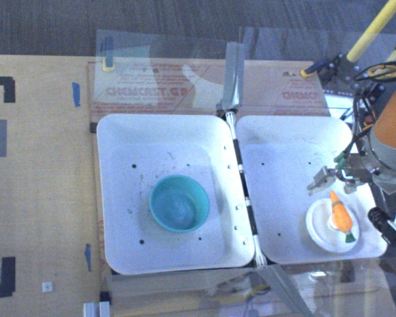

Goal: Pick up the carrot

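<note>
Camera view: looked down from above at a slant on two white bins that sat side by side on the worktop (39, 177).
Left bin (119, 144): it held a blue cup (179, 203). The cup stood upright, open side up, a bit near of the middle of the bin.
Right bin (284, 150): it held a small white plate (320, 233) in its near right corner.
Carrot (341, 216): it was orange with a small green end. It lay on the white plate, with the thin tip pointing far and left and the green end pointing near and right.
Arm (389, 131): it was grey with an orange band and came in from the right, over the right side of the right bin.
Gripper (336, 176): it hung just far of the plate, very close to the thin tip of the carrot.
Fingers (319, 179): they looked spread apart, one reaching left and one nearer the carrot. Nothing was between them, and the carrot was not held.
Far side: clear plastic sheets (171, 78) stood behind both bins.
Far right corner: a yellow stick (376, 22) leaned there.
</note>
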Tool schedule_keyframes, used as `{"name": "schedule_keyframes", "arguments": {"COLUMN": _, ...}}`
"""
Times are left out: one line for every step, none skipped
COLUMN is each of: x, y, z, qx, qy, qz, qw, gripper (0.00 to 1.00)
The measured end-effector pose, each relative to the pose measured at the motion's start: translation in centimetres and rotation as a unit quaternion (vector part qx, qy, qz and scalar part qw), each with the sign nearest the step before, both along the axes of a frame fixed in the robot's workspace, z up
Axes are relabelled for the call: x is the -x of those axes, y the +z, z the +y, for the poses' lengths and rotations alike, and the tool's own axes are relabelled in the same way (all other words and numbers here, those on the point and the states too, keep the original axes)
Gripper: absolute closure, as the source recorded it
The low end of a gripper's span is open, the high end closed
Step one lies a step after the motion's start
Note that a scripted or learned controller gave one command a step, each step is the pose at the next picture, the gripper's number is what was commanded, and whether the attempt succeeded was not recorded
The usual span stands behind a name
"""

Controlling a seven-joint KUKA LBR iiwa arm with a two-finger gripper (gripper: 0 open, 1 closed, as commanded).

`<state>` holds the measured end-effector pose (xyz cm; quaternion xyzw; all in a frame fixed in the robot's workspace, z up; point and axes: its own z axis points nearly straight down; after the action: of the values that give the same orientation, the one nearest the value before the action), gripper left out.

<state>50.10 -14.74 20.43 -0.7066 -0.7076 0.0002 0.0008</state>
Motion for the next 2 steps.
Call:
{"name": "schedule_keyframes", "arguments": {"x": 1.6, "y": -9.1, "z": -6.3, "qx": 0.0005, "qy": -0.009, "qz": -0.001, "qw": 1.0000, "gripper": 0.00}}
{"name": "schedule_keyframes", "arguments": {"x": 0.6, "y": -11.5, "z": -6.3, "qx": -0.0071, "qy": -0.109, "qz": -0.003, "qw": 0.9940, "gripper": 0.00}}
